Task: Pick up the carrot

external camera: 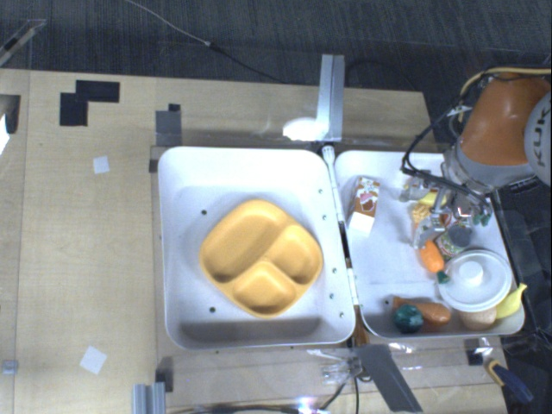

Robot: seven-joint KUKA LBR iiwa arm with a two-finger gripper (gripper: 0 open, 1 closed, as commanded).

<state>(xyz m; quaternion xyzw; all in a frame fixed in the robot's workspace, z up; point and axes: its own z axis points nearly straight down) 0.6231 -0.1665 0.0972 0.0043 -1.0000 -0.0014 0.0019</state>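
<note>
The carrot [430, 255] is a short orange piece with a green end. It lies in the right bin [379, 270], against the left side of a white bowl [473, 279]. My gripper [440, 221] hangs just above the carrot's far end, at the tip of the grey arm with its orange band [498, 123]. The gripper's body and cables cover the spot where it meets the carrot, so I cannot tell if they touch.
The right bin also holds a small carton [364, 205], a yellow item [423, 201] by the gripper, a dark green ball [409, 317], a brown-orange piece [434, 312] and a banana [514, 300]. The left bin [185, 188] holds a yellow divided plate [261, 255].
</note>
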